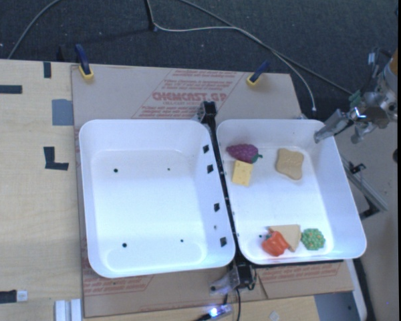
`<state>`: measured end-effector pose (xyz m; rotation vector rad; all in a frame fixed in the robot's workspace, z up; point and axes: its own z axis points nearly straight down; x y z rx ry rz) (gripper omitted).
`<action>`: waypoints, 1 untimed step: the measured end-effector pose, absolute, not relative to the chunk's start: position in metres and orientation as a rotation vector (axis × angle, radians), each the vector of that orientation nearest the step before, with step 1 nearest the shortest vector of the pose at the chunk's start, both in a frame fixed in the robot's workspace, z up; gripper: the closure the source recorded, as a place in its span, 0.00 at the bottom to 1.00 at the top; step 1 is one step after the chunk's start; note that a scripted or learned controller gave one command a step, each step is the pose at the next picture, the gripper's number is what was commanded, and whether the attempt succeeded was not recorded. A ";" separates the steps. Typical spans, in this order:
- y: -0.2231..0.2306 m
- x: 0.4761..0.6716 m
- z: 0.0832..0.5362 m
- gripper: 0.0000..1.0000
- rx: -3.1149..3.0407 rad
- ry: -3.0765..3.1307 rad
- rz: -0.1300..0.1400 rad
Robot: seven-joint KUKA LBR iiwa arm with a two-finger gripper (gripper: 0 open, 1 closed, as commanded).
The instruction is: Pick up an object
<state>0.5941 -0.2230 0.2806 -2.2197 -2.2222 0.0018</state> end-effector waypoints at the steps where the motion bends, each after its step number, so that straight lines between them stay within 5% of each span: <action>1: -0.183 0.561 0.179 0.00 -2.211 -2.214 0.009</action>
